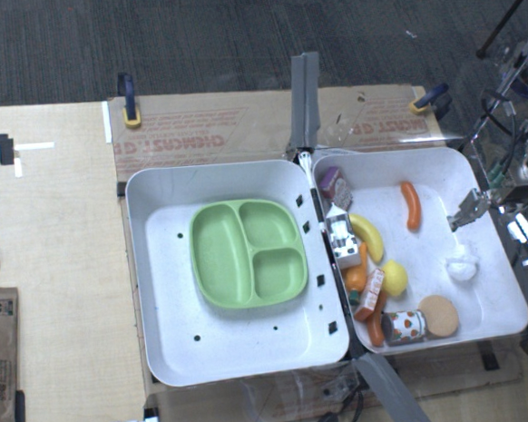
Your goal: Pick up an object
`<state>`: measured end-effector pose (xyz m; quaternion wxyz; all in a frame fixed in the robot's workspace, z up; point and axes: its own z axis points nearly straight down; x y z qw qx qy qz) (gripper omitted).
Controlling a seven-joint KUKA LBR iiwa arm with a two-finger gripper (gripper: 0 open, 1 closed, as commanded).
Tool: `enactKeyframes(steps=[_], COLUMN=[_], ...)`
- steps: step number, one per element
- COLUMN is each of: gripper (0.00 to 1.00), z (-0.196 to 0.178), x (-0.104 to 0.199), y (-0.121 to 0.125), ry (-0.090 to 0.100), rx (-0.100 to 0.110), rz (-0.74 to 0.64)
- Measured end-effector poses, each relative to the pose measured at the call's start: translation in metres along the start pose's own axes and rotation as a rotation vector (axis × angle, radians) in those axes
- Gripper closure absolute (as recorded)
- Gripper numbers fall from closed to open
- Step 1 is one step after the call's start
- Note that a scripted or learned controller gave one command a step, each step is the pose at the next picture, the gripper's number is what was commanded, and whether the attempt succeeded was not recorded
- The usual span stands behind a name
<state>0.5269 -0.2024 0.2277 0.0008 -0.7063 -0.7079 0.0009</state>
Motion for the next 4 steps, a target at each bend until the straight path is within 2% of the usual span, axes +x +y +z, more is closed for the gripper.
enactKeyframes(steps=[1,2,3,4], gripper=[0.00,0.00,1.00,1.00], z=[0.106,0.136,0.127,0.004], x=[-0.010,0.011,0.011,0.078], y=[0.049,0.101,0.101,0.078], ry=[0.007,-0.001,-0.003,-0.001], rx=[0.005,-0.001,0.000,-0.001], rz=[0.131,0.241,0.237,0.124])
